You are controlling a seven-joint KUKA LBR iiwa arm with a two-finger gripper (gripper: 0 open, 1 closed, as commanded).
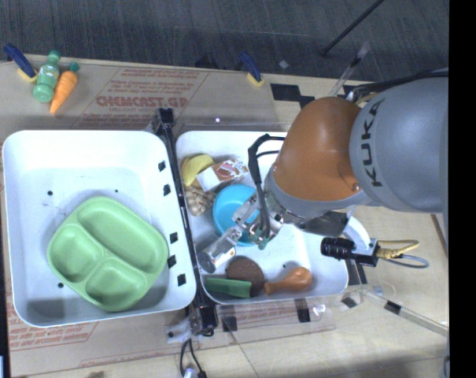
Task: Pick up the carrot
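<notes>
- Carrot (62, 91): small, orange with a green top, lying on the brown cardboard sheet (143, 93) on the tabletop, beyond the far left corner of the left bin (17, 211), well apart from the arm.
- Touching or just beside a green bottle (46, 77) on its left; a blue clip (19, 61) near both.
- Tilted, green top pointing up and to the right, thin tip pointing down and to the left.
- Probably a toy: light, stiff, smooth plastic, likely a bit slippery, not fragile. Judged from looks only.
- Best taken across the thick upper half, below the green top, where most width for the pads; thin tip likely to slide out.
- Squeeze across the short axis, at right angles to the long line of the carrot, so no rolling away.
- Risk: bottle so close on one side that a finger could knock it or catch both together.
- Claw (249, 231): low over the right bin (332, 286), by the blue bowl (236, 205); spread or pressed together, cannot tell; nothing seen pinched.
- Also in the right bin: banana (193, 167), brown round piece (245, 270), chicken leg (289, 279), green piece (228, 287).
- Green plate (108, 252) with compartments in the left bin.
- Long reach needed, across both bins to the far left corner; task barely begun by the look of it.
</notes>
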